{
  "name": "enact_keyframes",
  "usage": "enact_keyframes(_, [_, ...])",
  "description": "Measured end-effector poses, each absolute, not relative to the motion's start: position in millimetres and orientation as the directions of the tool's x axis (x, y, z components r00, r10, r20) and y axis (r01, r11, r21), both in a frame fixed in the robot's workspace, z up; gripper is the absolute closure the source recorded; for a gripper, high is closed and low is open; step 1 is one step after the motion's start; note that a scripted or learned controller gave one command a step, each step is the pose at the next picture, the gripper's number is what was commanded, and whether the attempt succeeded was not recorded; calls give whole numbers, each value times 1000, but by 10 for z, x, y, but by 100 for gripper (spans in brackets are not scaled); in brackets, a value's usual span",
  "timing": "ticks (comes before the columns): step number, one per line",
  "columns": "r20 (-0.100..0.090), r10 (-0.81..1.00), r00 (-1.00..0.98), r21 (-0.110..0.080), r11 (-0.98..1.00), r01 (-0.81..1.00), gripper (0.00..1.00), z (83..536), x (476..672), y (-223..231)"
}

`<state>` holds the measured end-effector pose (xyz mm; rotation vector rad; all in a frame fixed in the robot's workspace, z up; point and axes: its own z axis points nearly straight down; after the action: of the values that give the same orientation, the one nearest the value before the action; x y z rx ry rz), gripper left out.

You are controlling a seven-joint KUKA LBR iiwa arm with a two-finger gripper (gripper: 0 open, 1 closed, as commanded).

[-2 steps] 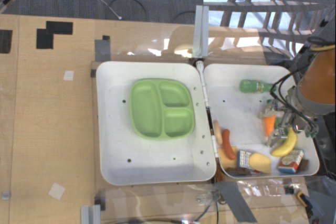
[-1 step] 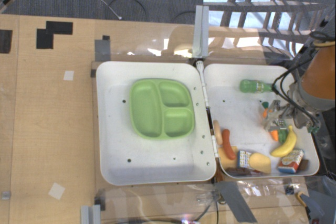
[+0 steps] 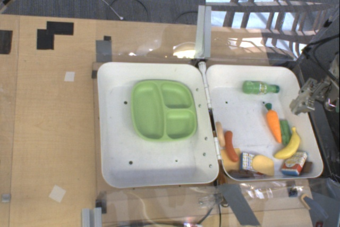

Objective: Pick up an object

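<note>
Hovering at right bin's right rim: gripper, finger state impossible to tell, nothing visibly grasped. Lying inside that bin: green bottle near its top, carrot and banana lower right.

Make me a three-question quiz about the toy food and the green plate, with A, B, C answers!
1. Where does the green plate lie?
A. left bin
B. right bin
C. on the floor

2. What colour is the carrot?
A. blue
B. orange
C. white

3. How is the green bottle resting?
A. upright
B. on the plate
C. on its side

Answers:
1 A: the plate sits in the middle of the left bin.
2 B: its body is orange with a green top.
3 C: it lies flat near the far wall of the right bin.
</note>
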<state>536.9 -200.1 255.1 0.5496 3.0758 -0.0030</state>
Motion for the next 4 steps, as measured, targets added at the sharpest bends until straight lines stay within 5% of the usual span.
enact_keyframes(1, [-4, 857, -515, 4, 515, 857, 100, 2449, 4886, -1923])
enact_keyframes(2, [-3, 978, -210, 6, 210, 978, 100, 2810, 5166, -1781])
enact_keyframes(4, [-10, 974, -228, 14, 229, 973, 100, 3040, 5203, -1774])
